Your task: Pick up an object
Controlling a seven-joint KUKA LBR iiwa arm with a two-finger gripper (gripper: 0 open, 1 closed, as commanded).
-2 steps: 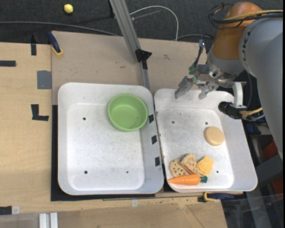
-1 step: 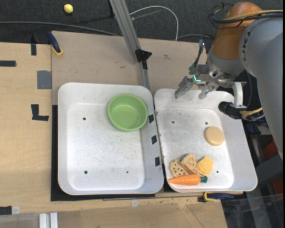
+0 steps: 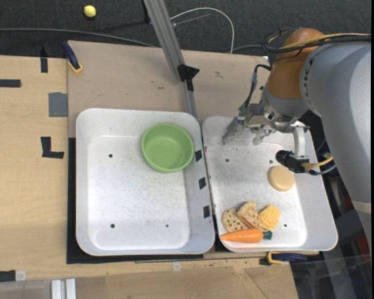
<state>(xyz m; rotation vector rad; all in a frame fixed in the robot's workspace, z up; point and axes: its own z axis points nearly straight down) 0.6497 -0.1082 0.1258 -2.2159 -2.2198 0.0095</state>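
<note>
While the grey arm (image 3: 336, 98) with its orange band reaches in from the right, its jaws (image 3: 244, 134) hang over the far part of the right bin (image 3: 311, 229), the two fingers spread apart with nothing between them; one finger (image 3: 229, 132) points down toward the bin's far left corner and the other sits a little to its right. Below and to the right of them, a round, pale cream piece (image 3: 280, 179) lies on the bin floor, apart from the fingers and close to a black cable end that hangs from the wrist. Near the bin's front edge a small cluster of toy food is gathered: two brown waffle-like crackers (image 3: 240, 217) touching each other, a yellow corn piece (image 3: 269, 216) just to their right, and an orange carrot (image 3: 243, 235) lying lengthwise in front of them, against the rim. In the left bin (image 3: 93, 223), a green bowl (image 3: 167, 146) sits upright near the far right corner, well apart from the jaws. Both bins rest side by side on the desk (image 3: 25, 167), which carries dark tape marks at its left. A slanted grey pole (image 3: 165, 30) rises from behind the bins, and a small yellow ball (image 3: 90, 10) lies on the dark floor beyond the desk.
</note>
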